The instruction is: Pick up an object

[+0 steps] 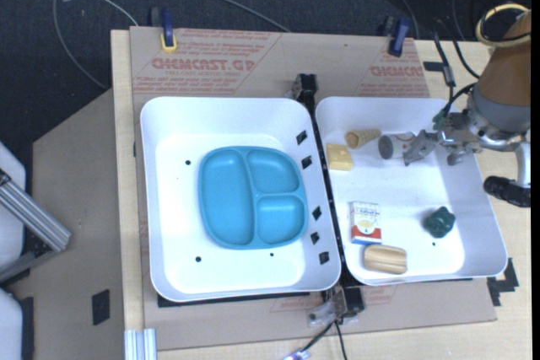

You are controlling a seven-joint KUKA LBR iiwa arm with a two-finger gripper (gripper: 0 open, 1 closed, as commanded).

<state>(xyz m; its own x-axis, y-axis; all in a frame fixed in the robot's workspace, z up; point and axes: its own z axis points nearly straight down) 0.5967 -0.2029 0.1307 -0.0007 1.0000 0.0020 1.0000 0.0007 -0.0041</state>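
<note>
Camera view, fixed overhead, slanted. Right bin (472,261) holds six loose items; left bin (160,181) holds a blue divided plate (253,196).

Gripper (419,149) sits low over the upper part of the right bin, arm entering from 3 o'clock. Fingers are a grey metal cluster against white plastic; I cannot tell from this angle whether they are spread or closed, and nothing is plainly seen between them.

Nearest candidate: small grey cylinder (386,147), just beside the gripper at its 9 o'clock, possibly touching, resolution too poor to be sure. Its long axis appears to run roughly 12 to 6. Further along the same 9 o'clock line: tan cork-shaped piece (364,137), long axis about 9 to 3, then a pale yellow block (339,157) near the divider between the bins.

Well apart at the gripper's 6 o'clock: dark green lump (439,222). At 7 o'clock: red-and-white carton (365,223) lying flat, and below it a tan bread-like roll (385,259), long axis 9 to 3, near the bin's lower rim.

Surface: smooth white bin floor, shallow sloped walls. Room: the grey cylinder stands apart from its neighbours on its 12 and 6 sides. Judgement: a short move toward 9 o'clock would centre on it.
</note>
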